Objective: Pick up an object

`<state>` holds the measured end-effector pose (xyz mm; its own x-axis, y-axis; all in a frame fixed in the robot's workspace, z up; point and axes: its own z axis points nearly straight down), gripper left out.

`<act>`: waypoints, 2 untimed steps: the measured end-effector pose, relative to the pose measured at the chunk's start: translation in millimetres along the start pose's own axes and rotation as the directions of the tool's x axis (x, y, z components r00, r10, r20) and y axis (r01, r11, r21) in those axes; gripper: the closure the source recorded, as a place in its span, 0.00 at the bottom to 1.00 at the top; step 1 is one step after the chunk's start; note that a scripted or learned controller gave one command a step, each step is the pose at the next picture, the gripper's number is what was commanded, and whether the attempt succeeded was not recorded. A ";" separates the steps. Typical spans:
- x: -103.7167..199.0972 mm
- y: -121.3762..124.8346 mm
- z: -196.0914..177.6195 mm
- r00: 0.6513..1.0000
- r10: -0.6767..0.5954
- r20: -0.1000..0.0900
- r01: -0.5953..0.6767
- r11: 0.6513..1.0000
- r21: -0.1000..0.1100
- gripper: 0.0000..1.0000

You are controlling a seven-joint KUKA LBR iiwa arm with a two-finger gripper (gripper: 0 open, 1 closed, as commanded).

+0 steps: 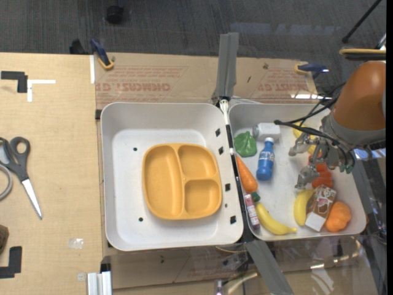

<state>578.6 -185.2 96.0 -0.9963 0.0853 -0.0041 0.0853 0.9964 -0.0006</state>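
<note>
My gripper [303, 161] hangs low over the right bin [282, 183], near its right side, below the orange wrist band. Its two metal fingers [300, 145] stand apart, open, with only bare bin floor showing between the tips. A red item [323, 178] lies just right of the fingers, partly hidden by them. A blue bottle [265, 160] stands to the gripper's left. Further left lie a green pepper [245, 144] and a carrot [247, 176]. In front lie two bananas [274, 221] [300, 206], a brown carton [319, 206] and an orange [338, 216].
A white box [268, 129] lies at the back of the right bin, and a dark marker [250, 209] along its left wall. The left bin [116, 165] holds a yellow divided plate [182, 181]. Scissors [23, 171] lie on the bench at the far left.
</note>
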 end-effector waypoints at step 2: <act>-0.1 87.5 3.3 0.999 0.043 -0.002 -0.043 0.999 -0.001 0.00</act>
<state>586.2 -98.0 92.7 -0.9918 0.1278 -0.0025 0.1278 0.9918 0.0001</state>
